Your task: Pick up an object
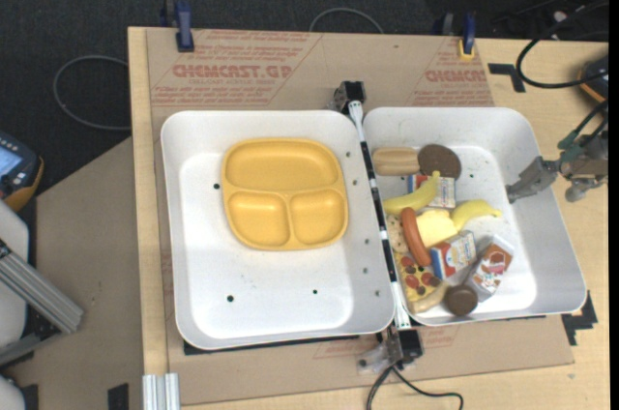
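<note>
My pincer (542,174) hung at the right-hand shallow white bin (542,234)'s rim, apart and unladen, because the heaped plastic toy food (435,224) lay leftward.

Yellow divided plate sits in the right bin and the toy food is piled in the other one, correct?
Not quite. The camera view shows the yellow plate in the left bin; the toy food is piled in the right bin.

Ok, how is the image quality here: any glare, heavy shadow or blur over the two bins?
Camera view: lighting is even and soft; the left bin looks bright near its left wall but not blown out; the yellow tray is sharp with only a faint shadow; the toy food pile in the right bin is readable; the gripper at the right edge looks slightly soft.
</note>
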You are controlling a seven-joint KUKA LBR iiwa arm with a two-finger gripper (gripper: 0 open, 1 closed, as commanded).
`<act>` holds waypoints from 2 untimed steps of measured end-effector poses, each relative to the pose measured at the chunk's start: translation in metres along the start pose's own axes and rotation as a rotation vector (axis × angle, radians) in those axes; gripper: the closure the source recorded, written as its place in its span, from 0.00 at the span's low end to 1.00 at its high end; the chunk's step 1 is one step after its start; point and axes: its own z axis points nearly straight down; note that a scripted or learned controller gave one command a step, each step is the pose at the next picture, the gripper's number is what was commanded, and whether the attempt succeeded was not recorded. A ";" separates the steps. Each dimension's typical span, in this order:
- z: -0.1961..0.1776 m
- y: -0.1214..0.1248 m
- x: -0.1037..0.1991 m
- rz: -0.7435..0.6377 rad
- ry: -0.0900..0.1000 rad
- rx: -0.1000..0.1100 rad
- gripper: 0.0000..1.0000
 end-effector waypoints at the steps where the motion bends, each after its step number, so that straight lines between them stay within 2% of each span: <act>1: 0.125 -0.013 0.049 -0.003 0.006 0.012 0.00; 2: 0.200 0.056 0.057 -0.003 -0.003 -0.006 0.00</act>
